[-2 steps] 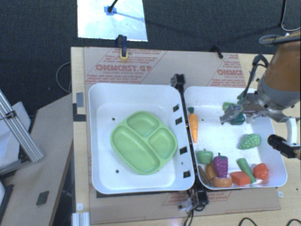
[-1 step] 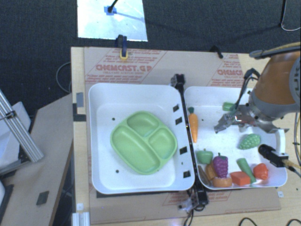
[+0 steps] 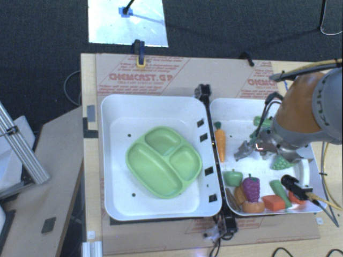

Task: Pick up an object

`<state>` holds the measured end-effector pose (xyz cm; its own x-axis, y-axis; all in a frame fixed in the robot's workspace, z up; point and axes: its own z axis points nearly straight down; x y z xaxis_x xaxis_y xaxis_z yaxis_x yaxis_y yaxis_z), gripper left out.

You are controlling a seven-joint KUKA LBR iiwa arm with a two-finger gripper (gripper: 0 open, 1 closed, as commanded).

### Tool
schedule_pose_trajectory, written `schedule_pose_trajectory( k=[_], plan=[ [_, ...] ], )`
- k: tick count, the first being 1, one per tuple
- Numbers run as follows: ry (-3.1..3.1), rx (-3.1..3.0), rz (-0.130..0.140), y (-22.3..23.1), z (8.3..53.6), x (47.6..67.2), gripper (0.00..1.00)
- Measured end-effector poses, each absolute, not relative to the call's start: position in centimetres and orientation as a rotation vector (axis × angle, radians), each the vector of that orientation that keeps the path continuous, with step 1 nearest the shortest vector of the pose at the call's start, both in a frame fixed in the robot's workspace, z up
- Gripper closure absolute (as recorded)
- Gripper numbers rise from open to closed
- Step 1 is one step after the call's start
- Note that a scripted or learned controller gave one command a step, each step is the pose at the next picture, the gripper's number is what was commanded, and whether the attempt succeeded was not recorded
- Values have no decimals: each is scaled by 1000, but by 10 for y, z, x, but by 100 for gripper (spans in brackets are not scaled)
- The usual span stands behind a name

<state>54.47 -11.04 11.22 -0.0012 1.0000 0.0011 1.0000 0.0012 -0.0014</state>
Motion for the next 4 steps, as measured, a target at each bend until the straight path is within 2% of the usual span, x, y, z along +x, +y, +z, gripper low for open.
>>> schedule_pose_trajectory(
  k=[1,2,3,4],
  plan=[
    [-2222,-2220,-1,-110,84,545,0],
    [-2222,-2221,-2,-110,95,546,100],
    [-2227,-2219,-4,-105,140,541,100],
    [-2231,-2220,-7,-103,204,546,100]
  ],
)
